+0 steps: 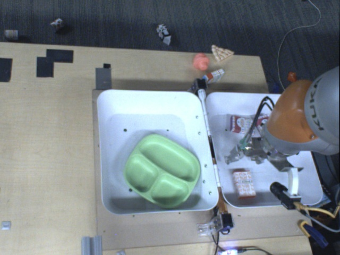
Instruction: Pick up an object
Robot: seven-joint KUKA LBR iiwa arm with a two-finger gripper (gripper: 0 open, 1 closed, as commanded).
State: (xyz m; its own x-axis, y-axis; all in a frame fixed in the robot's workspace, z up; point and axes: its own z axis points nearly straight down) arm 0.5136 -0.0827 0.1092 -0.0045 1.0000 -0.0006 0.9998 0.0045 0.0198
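Observation:
A green divided plate lies in the left white bin. The right bin holds a red and white packet near its back and a small speckled pink box near its front. My gripper hangs low over the middle of the right bin, between the packet and the box, a little above the box. The grey arm with its orange band reaches in from the right and hides the right part of that bin. I see nothing held in the gripper.
Behind the bins on the bench lie a pink ball, a tan wedge and a small red-tipped tube. The ridge between the two bins runs just left of the gripper.

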